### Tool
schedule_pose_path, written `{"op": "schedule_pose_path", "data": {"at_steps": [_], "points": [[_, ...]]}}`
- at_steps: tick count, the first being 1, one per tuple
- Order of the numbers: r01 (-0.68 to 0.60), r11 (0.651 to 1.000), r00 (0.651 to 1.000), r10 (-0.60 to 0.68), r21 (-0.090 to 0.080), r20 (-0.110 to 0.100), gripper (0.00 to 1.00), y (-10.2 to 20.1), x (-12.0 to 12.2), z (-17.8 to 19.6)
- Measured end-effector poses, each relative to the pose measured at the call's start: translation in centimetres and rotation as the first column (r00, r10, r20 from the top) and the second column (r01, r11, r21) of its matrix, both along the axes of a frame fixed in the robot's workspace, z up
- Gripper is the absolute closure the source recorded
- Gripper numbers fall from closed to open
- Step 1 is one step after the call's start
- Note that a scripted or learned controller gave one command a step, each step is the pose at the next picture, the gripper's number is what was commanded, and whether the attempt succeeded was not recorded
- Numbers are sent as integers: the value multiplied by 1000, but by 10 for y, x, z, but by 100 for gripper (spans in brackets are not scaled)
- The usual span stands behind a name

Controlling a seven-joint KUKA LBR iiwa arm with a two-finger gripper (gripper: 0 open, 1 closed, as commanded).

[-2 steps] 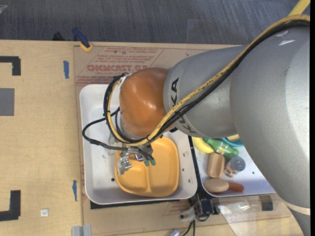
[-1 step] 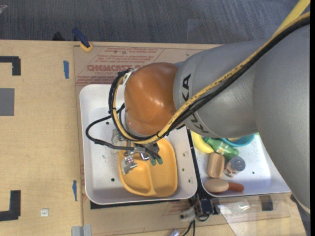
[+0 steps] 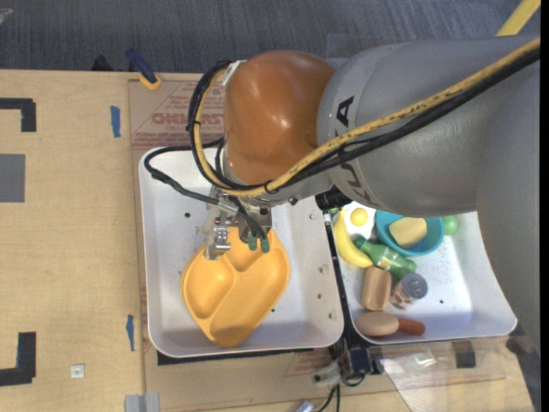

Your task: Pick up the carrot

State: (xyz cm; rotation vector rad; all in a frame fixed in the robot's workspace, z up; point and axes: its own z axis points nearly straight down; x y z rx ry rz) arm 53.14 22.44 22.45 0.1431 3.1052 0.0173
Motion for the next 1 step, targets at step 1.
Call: {"op": "schedule_pose_path", "data": {"at_steps": [1], "points": [[393,919,919,-393,31,10,100,3,-34,13]]}}
